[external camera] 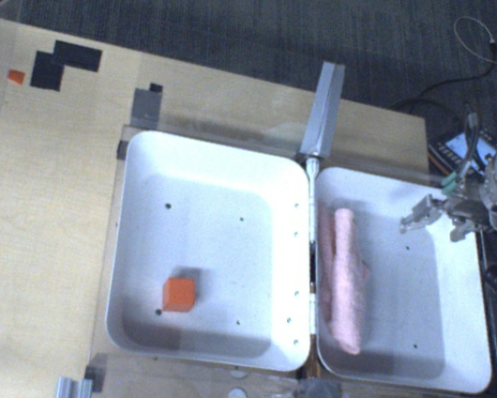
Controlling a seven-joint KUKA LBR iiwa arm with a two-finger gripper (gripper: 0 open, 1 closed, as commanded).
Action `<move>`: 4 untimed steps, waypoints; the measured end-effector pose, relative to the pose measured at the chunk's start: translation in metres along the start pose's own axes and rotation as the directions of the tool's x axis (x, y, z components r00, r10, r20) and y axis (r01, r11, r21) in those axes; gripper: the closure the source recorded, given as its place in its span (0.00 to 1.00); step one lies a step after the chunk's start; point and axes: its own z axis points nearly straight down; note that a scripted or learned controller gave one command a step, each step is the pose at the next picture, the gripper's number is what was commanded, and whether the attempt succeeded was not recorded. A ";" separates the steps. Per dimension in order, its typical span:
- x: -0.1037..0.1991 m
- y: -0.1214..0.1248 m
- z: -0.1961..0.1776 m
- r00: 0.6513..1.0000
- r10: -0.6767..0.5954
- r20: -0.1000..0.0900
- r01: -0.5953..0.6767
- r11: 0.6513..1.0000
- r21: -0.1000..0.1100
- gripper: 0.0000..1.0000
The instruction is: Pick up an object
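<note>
Claw [439,218] up over the far corner of the right bin [447,371], fingers spread, nothing in them. Pink roll [345,282] lying in that bin. Orange block [179,295] in the left bin [140,222].

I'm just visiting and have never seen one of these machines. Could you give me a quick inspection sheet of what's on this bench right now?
Surface: pale wooden bench bearing two shallow white bins side by side, the left bin and the right bin.
Job's things: orange block in the left bin, near its front; long pink roll lying along the right bin's left side.
Clutter: black shapes and a small orange square at the bench's far left corner.
Pincer: pincer above the right bin's far right corner, with nothing between its fingers.
Cables: thin cable looped on the floor beyond the bench.
Surroundings: dark carpet.
</note>
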 end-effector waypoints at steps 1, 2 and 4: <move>0.062 0.030 0.126 0.997 -0.072 0.000 0.072 0.997 -0.003 0.00; 0.057 -0.023 0.132 0.998 -0.059 0.002 0.059 0.998 -0.016 0.00; 0.044 -0.078 0.131 0.985 -0.173 0.006 0.173 0.985 -0.020 0.00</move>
